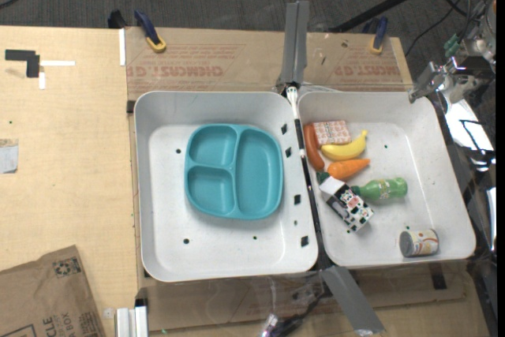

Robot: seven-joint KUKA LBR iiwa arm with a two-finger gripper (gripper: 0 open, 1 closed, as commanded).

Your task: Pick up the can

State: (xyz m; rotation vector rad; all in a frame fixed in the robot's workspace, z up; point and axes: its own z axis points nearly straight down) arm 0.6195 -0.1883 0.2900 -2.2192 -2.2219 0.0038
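Observation:
The can (418, 242) is small and pale with an orange-and-grey label. It lies on its side in the front right corner of the right bin (430, 170). My gripper (439, 78) hangs over that bin's far right rim, at the right edge of the view, well behind the can and apart from it. Cables and arm parts crowd around it.
The right bin also holds a pink wafer block (330, 130), a sausage (314, 147), a banana (346, 146), a carrot (347, 167), a green bottle (383, 189) and a black-and-white spotted item (349, 206), all left of the can. A teal divided plate (235, 171) lies in the left bin (158, 233).

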